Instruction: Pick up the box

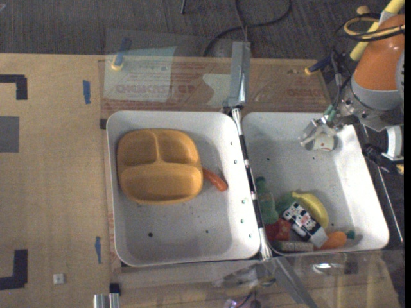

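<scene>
The box [303,221], white with black and red print, lies tilted among a pile of toys at the front of the right bin [292,165]. My gripper [319,136] hangs over the back right part of that bin, well behind the box and apart from it. Nothing shows between its fingers.
Around the box lie a yellow banana [313,205], a carrot [337,239], a green item [263,197] and a red piece [272,230]. In the left bin [192,236] sit an orange divided plate [158,165] and a small orange carrot [216,179].
</scene>
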